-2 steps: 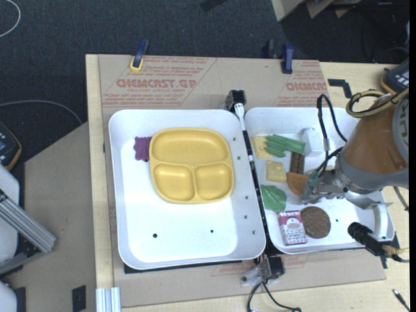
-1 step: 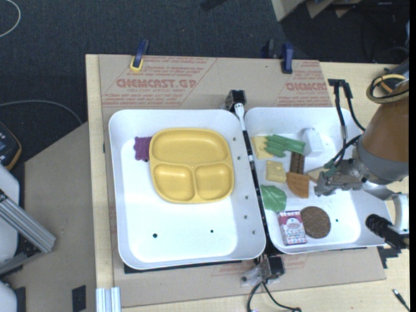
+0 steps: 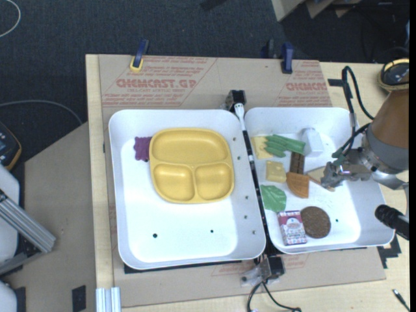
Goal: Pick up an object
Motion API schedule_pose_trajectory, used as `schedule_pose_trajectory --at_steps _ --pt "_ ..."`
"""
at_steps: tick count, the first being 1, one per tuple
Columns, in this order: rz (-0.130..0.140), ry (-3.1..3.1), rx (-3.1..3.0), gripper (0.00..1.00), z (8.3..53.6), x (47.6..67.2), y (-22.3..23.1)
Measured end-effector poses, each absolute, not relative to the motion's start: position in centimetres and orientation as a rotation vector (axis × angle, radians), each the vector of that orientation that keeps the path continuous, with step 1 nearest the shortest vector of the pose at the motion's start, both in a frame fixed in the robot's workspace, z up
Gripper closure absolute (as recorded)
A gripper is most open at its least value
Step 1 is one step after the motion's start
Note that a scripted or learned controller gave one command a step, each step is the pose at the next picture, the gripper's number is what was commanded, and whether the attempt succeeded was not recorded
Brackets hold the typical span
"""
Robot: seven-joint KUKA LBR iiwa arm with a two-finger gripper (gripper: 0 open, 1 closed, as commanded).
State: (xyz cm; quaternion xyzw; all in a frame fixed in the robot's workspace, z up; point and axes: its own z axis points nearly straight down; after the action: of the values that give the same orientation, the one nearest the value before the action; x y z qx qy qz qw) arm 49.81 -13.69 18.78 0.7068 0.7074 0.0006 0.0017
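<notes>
Yellow tray in left bin — toy food, seemingly, right.

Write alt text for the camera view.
A grey robot arm's gripper hovers over the right white bin of small food-like items, including a brown round cookie and a green piece. The left bin holds a yellow divided plate.
</notes>
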Motion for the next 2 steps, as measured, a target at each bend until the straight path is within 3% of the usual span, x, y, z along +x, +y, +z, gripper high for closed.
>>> schedule_pose_trajectory --at_steps 1,2 --pt "0.001 2.221 2.218 1.00 22.4 49.9 -13.7" --pt "0.002 2.221 2.217 1.00 21.5 53.7 -10.5"
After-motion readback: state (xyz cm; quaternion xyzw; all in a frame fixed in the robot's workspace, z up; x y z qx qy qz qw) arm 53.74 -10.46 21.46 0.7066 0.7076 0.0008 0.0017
